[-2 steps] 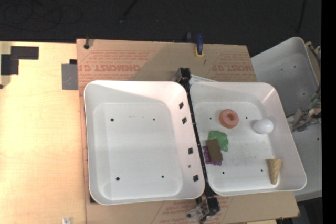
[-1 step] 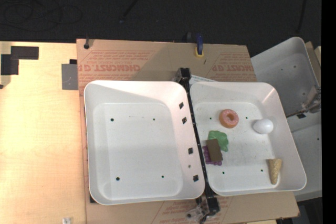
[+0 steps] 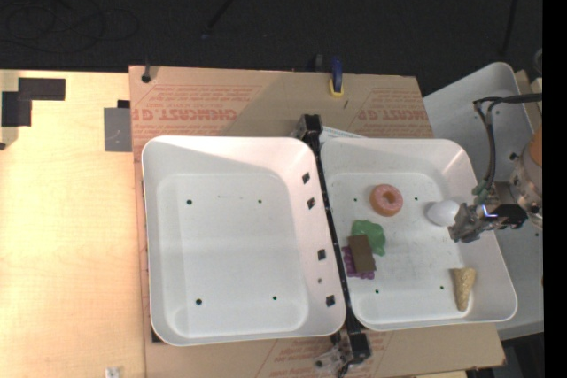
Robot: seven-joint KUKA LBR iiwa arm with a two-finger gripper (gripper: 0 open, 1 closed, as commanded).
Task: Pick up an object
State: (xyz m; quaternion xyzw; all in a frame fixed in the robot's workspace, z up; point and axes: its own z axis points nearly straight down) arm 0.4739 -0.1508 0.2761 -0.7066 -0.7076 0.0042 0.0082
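Two shallow white bins sit side by side; the right bin [image 3: 416, 319] serves as landmark and holds every candidate object. Nearest its front rim lies a tan cone-shaped piece [image 3: 463, 288]. Toward its centre, a purple block [image 3: 360, 257] touches a green lump [image 3: 370, 235]; beyond them rests a pink ring [image 3: 386, 200]. At its right wall the gripper [image 3: 464, 226] hovers just beside a white rounded object [image 3: 440, 212], probably the intended pick; whether the jaws are open cannot be told.
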